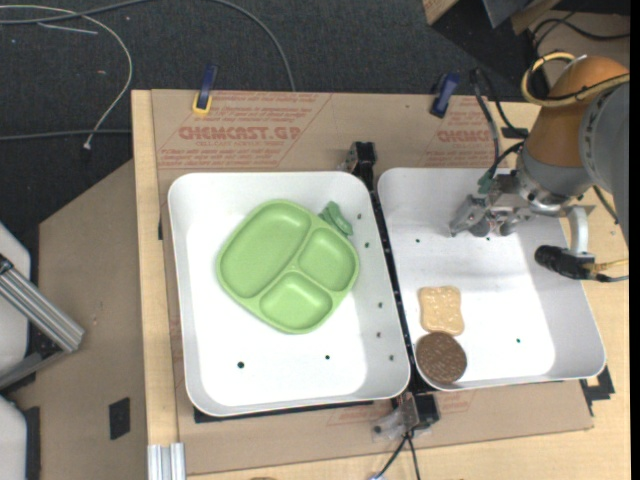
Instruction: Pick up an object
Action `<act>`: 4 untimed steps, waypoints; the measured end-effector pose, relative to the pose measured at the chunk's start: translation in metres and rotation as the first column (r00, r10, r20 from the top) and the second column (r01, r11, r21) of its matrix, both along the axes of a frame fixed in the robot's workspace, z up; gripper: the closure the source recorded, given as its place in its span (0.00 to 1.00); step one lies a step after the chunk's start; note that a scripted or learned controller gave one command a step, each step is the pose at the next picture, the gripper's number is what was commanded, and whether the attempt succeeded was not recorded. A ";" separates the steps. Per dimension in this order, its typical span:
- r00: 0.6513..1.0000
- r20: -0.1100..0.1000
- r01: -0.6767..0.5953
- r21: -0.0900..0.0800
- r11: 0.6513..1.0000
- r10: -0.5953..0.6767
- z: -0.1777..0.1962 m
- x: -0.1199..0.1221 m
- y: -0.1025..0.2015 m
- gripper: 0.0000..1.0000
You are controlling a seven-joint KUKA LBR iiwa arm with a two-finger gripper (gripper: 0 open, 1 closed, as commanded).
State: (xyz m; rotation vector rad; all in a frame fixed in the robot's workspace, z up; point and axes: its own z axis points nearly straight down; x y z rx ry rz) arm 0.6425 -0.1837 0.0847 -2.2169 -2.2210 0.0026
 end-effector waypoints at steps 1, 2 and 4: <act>1.000 0.001 -0.001 -0.001 1.000 0.001 0.012 0.001 0.000 1.00; 1.000 0.010 0.000 -0.003 1.000 0.000 0.057 0.003 0.003 1.00; 1.000 0.011 0.001 -0.003 1.000 -0.001 0.167 0.008 0.002 1.00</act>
